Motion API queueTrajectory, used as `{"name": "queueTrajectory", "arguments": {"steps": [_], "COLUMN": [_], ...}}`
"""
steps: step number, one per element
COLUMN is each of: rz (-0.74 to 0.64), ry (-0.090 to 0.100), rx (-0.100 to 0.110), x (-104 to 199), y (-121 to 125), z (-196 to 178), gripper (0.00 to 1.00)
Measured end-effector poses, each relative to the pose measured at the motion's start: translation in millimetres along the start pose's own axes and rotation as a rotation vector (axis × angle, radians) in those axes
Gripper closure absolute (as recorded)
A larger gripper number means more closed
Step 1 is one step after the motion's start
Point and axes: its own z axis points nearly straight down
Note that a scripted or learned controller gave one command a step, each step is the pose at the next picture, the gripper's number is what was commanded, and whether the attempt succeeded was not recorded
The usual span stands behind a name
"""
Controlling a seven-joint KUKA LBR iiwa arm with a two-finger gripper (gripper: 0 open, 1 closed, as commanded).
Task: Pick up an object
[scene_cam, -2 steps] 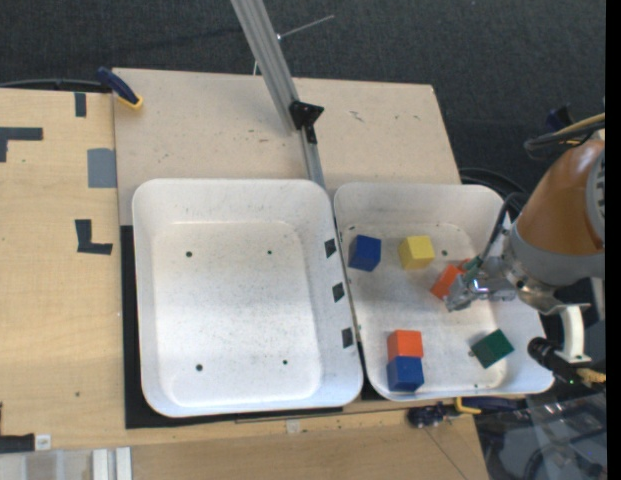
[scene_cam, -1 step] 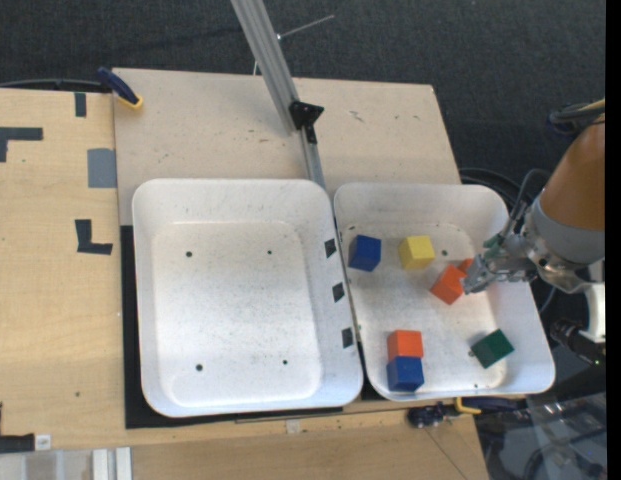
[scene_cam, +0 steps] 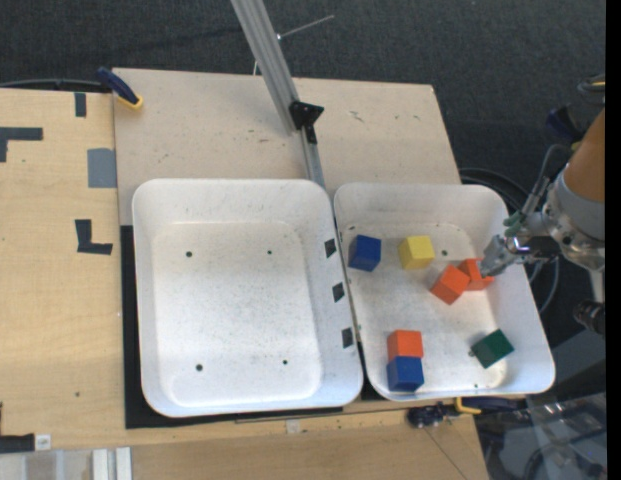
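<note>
The right bin (scene_cam: pixel 460 200) holds several small blocks: a blue cube (scene_cam: pixel 365 252), a yellow cube (scene_cam: pixel 417 251), an orange block (scene_cam: pixel 449 285) with a second orange block (scene_cam: pixel 475 274) touching it, an orange cube (scene_cam: pixel 405 343) against a blue cube (scene_cam: pixel 405 373), and a green block (scene_cam: pixel 492 348). My gripper (scene_cam: pixel 495 260) reaches in over the bin's right rim. Its tip sits just beside the right-hand orange block, at that block's upper right. I see nothing lifted off the bin floor.
The left bin (scene_cam: pixel 155 203) lies beside the right one, sharing a raised middle rim. A slanted metal rail (scene_cam: pixel 275 58) crosses the bench behind the bins. Cables hang off the bench's right side near the arm.
</note>
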Motion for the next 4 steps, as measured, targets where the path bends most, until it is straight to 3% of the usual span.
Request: {"name": "queueTrajectory", "arguments": {"steps": [1, 4], "rz": [-0.004, -0.005], "ry": [0.003, 0.003], "rx": [0.006, 0.005], "x": [51.6, 208.1], "y": [14.1, 64.3], "z": [12.4, -1.7], "gripper": [1.00, 1.00]}}
